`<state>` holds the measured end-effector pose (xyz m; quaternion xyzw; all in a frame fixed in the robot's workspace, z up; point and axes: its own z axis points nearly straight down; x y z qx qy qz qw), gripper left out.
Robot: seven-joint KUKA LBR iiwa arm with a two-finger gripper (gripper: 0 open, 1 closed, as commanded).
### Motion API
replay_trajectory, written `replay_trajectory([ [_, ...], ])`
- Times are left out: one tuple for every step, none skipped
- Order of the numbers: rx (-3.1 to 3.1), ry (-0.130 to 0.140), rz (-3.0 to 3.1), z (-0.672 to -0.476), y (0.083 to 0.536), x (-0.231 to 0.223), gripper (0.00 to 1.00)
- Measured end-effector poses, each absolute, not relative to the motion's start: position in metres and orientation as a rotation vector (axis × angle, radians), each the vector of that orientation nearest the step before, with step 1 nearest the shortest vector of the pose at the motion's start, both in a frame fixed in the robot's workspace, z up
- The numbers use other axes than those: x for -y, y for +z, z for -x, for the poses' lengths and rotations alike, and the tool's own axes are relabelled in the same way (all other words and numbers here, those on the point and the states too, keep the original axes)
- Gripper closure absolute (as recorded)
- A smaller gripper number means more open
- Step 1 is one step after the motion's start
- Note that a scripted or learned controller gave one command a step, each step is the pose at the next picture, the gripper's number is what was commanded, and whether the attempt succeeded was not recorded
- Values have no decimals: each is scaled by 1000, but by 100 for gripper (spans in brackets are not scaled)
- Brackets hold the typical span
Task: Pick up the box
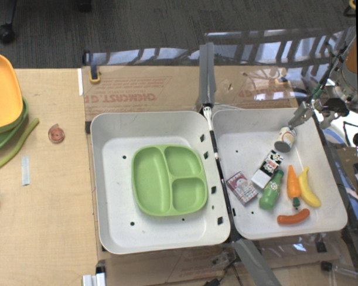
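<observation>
A flat pink and purple box (242, 187) lies in the right bin (243, 131), near its left wall. Just to its right, a small black and white carton (269, 167) lies at a slant against a green bottle (270, 192). My gripper (304, 113) hangs over the bin's far right corner, above and to the right of both boxes and well apart from them. It is closest to a small grey and white can (285, 138). Nothing shows in its grasp.
An orange carrot (293, 182), a yellow banana (309, 189) and a red sausage (293, 217) lie at the right bin's front right. The left bin (110, 183) holds a green divided plate (170, 179). Orange and green plates (3, 104) sit on the bench at far left.
</observation>
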<state>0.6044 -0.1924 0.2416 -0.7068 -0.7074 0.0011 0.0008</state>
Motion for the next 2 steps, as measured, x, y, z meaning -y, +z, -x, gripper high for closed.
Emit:
replay_trajectory([
  [2088,1,2349,-621,107,139,0],
  [2052,4,2376,-537,191,77,0],
])
